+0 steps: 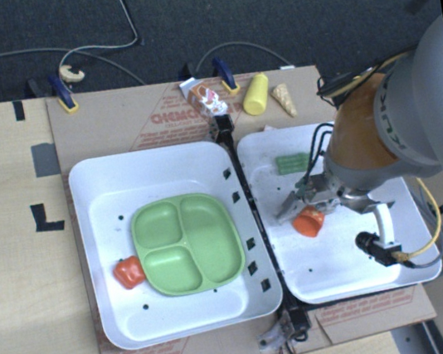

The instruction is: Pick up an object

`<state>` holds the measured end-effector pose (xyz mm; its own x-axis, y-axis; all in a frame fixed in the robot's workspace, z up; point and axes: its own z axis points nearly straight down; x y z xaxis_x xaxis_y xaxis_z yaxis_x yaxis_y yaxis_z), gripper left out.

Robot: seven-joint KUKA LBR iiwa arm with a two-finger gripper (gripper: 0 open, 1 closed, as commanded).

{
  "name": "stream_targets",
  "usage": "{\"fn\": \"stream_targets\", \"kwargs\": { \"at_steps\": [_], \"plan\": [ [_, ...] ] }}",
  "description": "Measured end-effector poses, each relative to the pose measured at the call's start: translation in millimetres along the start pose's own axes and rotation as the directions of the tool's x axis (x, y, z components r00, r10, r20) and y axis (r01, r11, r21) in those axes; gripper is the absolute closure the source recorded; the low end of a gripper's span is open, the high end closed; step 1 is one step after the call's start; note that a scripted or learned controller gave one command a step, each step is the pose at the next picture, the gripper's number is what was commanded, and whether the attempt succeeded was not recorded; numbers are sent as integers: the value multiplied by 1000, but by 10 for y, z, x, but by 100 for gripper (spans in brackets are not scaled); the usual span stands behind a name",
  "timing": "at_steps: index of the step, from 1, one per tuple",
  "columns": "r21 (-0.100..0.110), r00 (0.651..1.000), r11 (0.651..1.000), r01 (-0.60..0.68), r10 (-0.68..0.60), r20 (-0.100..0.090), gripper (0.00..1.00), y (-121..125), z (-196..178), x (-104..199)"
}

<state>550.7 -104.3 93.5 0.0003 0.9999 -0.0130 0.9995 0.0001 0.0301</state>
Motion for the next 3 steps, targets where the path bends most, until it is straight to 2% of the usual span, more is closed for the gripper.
{"fn": "stream_targets", "kwargs": {
  "at_steps": [1, 2, 3],
  "plan": [
    [-2, 1000, 1000, 1, -1, -2, 0, -220, -5, 69],
    [26, 1000, 1000, 2, -2, -11, 0, 947, 108, -209],
    [28, 1000, 1000, 3, -3, -12, 0, 1174, 119, -246]
  ]
}}
